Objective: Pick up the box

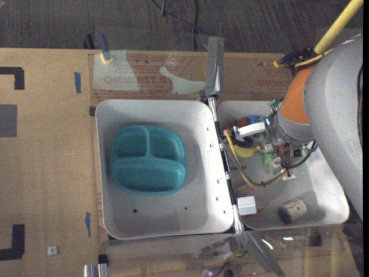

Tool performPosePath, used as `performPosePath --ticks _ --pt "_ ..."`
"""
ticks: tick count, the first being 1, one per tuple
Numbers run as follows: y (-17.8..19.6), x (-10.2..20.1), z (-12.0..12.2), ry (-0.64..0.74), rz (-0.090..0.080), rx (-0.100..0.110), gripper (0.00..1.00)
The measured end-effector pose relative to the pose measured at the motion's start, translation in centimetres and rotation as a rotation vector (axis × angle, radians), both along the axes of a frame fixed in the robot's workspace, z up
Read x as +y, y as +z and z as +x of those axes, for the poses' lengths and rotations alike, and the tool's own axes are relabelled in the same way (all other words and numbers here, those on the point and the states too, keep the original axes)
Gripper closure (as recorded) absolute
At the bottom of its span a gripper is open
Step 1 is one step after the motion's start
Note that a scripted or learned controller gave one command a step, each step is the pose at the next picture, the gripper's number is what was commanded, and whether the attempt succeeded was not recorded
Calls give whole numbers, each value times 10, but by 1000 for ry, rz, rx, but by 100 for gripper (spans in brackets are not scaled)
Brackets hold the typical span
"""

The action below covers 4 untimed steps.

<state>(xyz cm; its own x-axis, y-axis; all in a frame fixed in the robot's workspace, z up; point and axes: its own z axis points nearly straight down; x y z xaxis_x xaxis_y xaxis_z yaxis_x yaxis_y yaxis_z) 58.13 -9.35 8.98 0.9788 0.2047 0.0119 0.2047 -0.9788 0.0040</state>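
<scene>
Two shallow white bins sat side by side. Small white cardboard box [247,205] lay at right bin's [331,180] near-left corner, beside a grey cylinder [292,210]. Pincer [262,146] hovered above clutter, well apart from box; finger state not discernible. Teal divided tray [148,158] occupied left bin [115,115].

A teal divided tray [148,159] is lying upside down in the left white bin [109,212], towards its far left side. In the right white bin [328,184], a grey cylinder [292,210] is resting on its side near the front edge. Strips of blue tape [78,82] are sticking to the brown bench [43,172], and black cables [173,2] are trailing across the dark floor beyond
</scene>
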Motion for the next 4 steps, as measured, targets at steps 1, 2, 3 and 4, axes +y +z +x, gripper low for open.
performPosePath --ticks 1,2,3,4 --pt "0 -47 -35 340 -2 4 100" --pt "-1 -47 -35 341 -3 5 0" --pt "341 -82 -55 450 -2 12 0" --pt "345 -65 -27 140 -1 11 0"
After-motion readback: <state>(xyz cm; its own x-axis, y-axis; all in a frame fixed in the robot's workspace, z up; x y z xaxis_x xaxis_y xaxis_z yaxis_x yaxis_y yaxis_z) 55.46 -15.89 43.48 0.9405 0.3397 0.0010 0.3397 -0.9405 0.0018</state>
